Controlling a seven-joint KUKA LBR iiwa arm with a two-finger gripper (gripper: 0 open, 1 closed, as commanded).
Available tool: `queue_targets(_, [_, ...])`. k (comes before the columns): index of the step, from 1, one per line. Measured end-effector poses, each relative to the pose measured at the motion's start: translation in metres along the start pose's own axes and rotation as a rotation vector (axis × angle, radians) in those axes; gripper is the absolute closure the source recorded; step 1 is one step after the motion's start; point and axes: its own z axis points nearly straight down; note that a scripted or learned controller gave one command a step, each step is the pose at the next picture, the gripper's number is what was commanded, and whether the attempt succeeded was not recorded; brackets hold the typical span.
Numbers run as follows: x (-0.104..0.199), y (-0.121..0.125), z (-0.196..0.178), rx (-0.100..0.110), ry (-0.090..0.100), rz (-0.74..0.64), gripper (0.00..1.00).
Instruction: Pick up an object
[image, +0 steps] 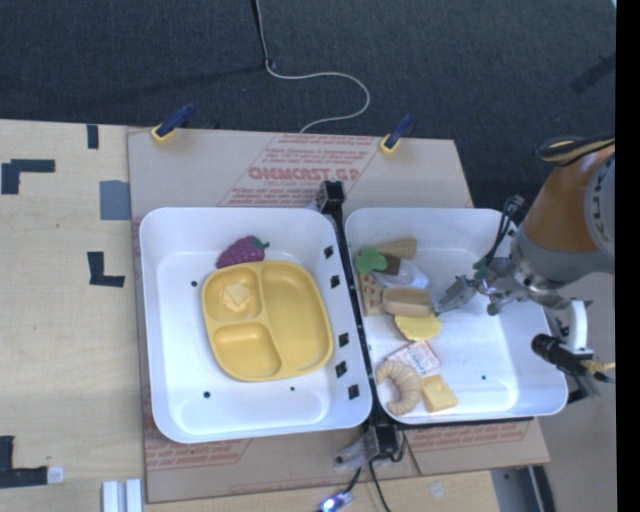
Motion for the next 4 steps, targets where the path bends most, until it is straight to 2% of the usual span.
queue_targets(1, [0.001, 0.001, 0.04, -0.008, -0.003, 0.0, 0.0])
queue_targets(2, [0.001, 0.001, 0.027, -0.008, -0.003, -0.001, 1.0])
queue_targets(3, [0.002, -0.001, -0.035, -0.009, -0.002, 0.001, 1.0])
queue_targets(4, [0.004, 0.002, -0.077, -0.009, -0.002, 0.0, 1.0])
